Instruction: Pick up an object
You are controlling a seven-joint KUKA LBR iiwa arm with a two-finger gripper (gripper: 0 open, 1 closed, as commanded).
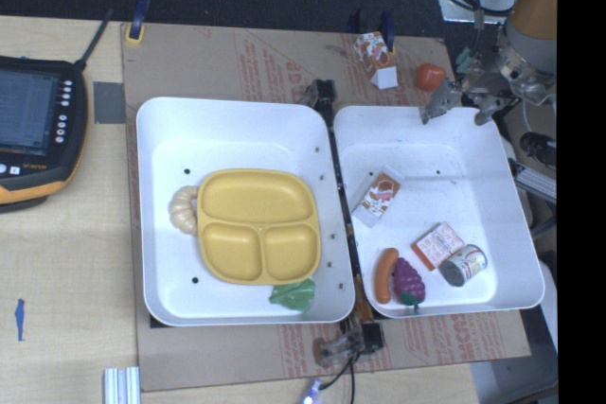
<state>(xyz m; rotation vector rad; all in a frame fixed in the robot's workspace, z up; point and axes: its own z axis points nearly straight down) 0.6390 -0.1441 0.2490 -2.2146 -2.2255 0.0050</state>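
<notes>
The pincer [461,107] hangs at the upper right of the frame, over the top rim of the right bin [492,156]. Its two dark fingers are spread apart, with nothing between them. Just left of it, outside the bin on the cardboard, sits a red ball [431,77], and further left a small carton [375,55] stands near the upper edge of the tabletop [57,298].

Inside the right bin, a red-and-white packet [378,198] lies near the left wall, its long axis running from lower left to upper right. Lower down, a sausage [385,274] lies almost upright in the frame, tilted slightly, upper end leaning right. Touching its right side is a purple grape bunch [408,282]. To the right, a second flat packet [437,245] lies on a diagonal, and a can [463,264] rests on its side just beside it, its open end facing lower left.

The left bin [161,137] holds a yellow divided plate [258,224] in the middle, long axis left to right. A beige pastry [183,209] touches the plate's left edge, and a green leaf [293,295] lies at its lower right corner.

At the far left of the frame an orange-edged tablet [33,128] rests on the tabletop.
</notes>
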